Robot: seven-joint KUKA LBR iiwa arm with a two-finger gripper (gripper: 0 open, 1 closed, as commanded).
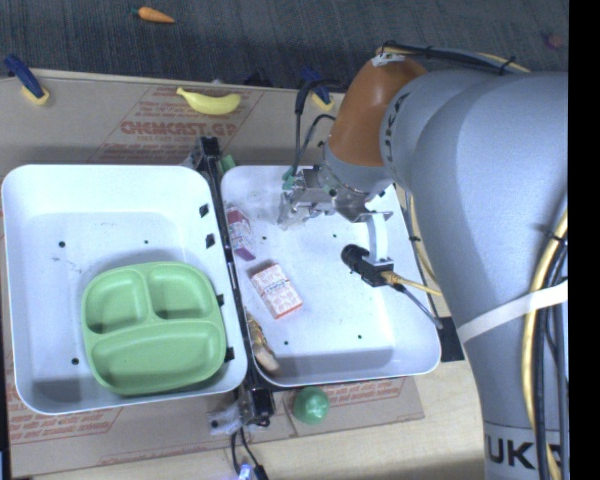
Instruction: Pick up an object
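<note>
My gripper (302, 201) hangs over the far left part of the right bin (380, 353), its metal fingers pointing toward the bin's back wall. A small red-and-white box (277, 290) lies flat on that bin's floor, below and left of the gripper and apart from it. Against the bin's left wall rests a clear packet with red print (239, 231), just left of the gripper. A brownish object (261, 352) sits in the near left corner. I see nothing between the fingers.
The left bin (40, 228) holds a green divided plate (155, 325). On the cardboard behind the bins lies a yellow banana (210, 99); a green ball (310, 404) sits in front of the right bin. The arm's grey body covers the right side.
</note>
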